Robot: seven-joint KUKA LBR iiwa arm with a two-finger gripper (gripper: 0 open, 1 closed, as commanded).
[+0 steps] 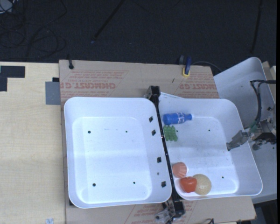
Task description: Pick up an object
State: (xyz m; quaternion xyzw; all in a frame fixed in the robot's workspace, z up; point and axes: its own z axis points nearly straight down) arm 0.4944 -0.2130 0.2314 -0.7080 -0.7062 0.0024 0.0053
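— Where's the gripper (pixel 238 141)?
— Over the right bin's (pixel 224 108) right edge; can't tell its state.
— The objects?
— Along that bin's left side: bottle (pixel 176 118) far, green toy (pixel 170 133) beside it, peach ball (pixel 179 169), red fruit (pixel 188 184), yellow ball (pixel 203 184) near

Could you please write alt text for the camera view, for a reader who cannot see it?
The tool sits at the right edge of the right bin, clear of the blue bottle, green toy, peach ball, red ball and yellowish ball lying along its left side and near corner.
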